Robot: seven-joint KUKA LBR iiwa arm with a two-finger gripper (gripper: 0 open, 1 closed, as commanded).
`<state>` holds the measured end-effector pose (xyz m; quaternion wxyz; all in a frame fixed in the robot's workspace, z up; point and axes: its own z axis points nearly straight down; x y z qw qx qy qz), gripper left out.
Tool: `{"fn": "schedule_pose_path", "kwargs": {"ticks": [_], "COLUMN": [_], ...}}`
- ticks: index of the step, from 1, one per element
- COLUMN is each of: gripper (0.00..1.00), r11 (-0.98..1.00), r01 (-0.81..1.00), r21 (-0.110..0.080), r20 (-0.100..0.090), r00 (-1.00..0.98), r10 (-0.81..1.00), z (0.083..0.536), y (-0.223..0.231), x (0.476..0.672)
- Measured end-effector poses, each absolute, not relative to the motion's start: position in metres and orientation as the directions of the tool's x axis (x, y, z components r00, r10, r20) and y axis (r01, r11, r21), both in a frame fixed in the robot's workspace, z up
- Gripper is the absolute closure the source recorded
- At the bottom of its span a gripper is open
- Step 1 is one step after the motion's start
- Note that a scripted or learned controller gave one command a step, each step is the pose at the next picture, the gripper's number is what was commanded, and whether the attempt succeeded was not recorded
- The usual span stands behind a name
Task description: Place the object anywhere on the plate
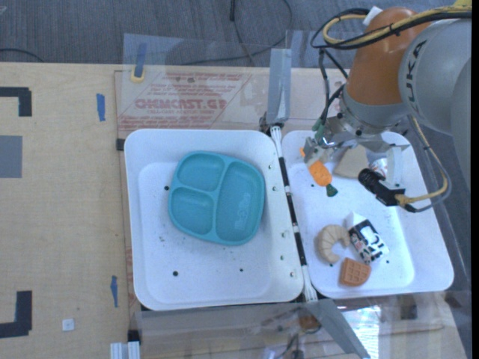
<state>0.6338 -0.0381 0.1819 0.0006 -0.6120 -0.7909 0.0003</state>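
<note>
The tool [323,142] hangs low over the right bin [426,260], just above a toy carrot [322,175]; I cannot tell its opening. One croissant [331,241], one waffle [354,273], one black-and-white block [366,239] lie nearby. One blue plate [217,197] sits in the left bin [150,275].

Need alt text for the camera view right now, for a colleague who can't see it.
The end effector hangs over the right bin, just above a carrot. A croissant, waffle and black-and-white toy lie nearer. The left bin holds a blue plate.
</note>
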Motion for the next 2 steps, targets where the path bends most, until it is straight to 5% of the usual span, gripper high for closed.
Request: {"fn": "schedule_pose_path", "kwargs": {"ticks": [1, 2], "gripper": [1.00, 0.00], "r11": [0.358, 0.358], "r01": [0.934, 0.934], "r21": [-0.002, -0.002], "r20": [0.000, 0.000], "r00": [-0.358, -0.358], "r10": [0.934, 0.934], "z": [0.1820, 0.1820], "y": [0.0483, 0.0480], "x": [0.6220, 0.6220]}}
